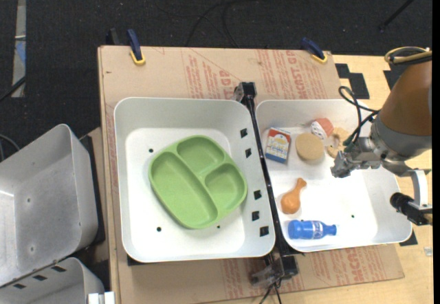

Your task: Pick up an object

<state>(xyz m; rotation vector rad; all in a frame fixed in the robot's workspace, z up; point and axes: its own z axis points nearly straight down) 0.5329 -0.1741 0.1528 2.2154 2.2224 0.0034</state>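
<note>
The round tan disc (310, 149) lies in the right bin (385, 227), nearest the gripper (340, 170), probably the likeliest pick. Beside it sit a small carton (278, 145), an orange drumstick toy (293, 197) and a blue bottle (309, 229). Whether the gripper is open, I cannot tell. A green divided plate (198, 181) occupies the left bin (137, 117)

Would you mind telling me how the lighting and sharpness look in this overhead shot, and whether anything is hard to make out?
In the camera view, light is even and soft: the white bins show mild glare, with faint shadows beside the green plate and blue bottle. Focus is moderate; the carton's print is unreadable. The gripper looks blurred, and the floor beyond is dark.
</note>
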